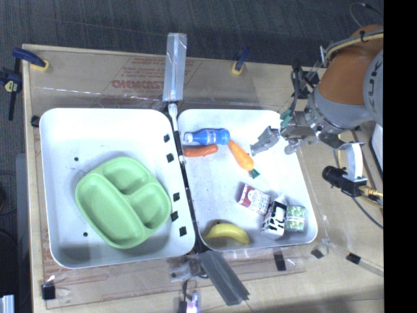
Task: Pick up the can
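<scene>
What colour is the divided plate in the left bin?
Light green, seen clearly in the camera view: the divided plate.

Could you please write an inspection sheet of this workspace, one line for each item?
Surface: bench with two white bins, left bin and right bin.
Job's things: can, lying in right bin's near right corner.
Clutter: green plate in left bin; blue bottle, two carrots, banana, two cartons in right bin.
Grippers: pincer above right bin, far from can.
Cables: black cables right of bins.
Surroundings: dark carpet.
</scene>
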